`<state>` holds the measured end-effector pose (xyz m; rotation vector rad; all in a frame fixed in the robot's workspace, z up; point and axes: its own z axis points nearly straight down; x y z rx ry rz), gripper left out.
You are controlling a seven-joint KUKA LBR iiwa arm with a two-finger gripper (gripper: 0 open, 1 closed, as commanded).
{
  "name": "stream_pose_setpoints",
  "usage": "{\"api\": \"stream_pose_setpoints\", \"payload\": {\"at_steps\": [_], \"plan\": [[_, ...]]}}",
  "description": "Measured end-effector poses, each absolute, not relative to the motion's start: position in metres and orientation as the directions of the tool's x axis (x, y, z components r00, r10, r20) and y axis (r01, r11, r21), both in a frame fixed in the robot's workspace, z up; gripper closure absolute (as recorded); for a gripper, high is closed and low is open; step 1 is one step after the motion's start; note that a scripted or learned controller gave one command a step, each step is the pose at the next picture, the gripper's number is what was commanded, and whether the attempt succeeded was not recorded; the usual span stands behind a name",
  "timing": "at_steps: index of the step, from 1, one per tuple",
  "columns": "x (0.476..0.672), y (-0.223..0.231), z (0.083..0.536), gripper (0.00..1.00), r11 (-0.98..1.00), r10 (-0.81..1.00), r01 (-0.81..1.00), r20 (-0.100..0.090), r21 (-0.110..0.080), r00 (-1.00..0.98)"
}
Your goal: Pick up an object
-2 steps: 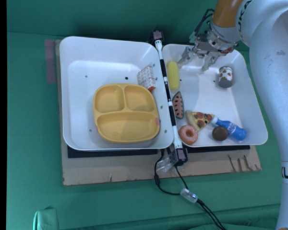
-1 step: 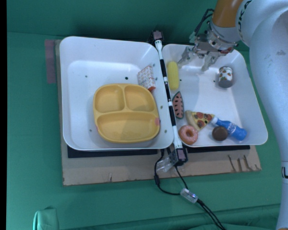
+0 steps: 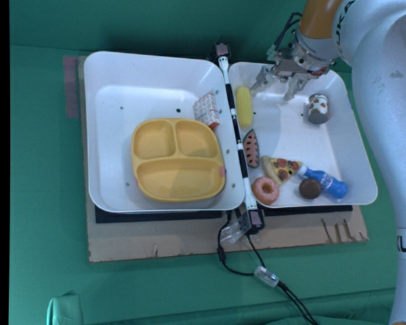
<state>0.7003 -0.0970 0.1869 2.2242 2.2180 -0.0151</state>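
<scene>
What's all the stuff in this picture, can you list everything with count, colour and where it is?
bins: two, white, side by side on the bench
divided plate: one, yellow, left bin
cube: one, multicoloured, left bin by the divider
corn: one, yellow, right bin
watermelon slice: one, red, right bin
pizza slice: one, right bin
donut: one, pink, right bin
bottle: one, blue, right bin
cupcake: one, grey, right bin
arm: one, grey
hand: one, open, above right bin
</scene>
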Motion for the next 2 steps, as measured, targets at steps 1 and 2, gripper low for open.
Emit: {"api": "stream_pose_setpoints", "payload": {"at_steps": [1, 2], "plan": [[0.7003, -0.0971, 0.1869, 0.0, -0.003, 1.0, 1.0, -0.007, -0.006, 0.003], [0.7002, -0.097, 0.1869, 0.0, -0.003, 1.0, 1.0, -0.007, -0.007, 0.003]]}}
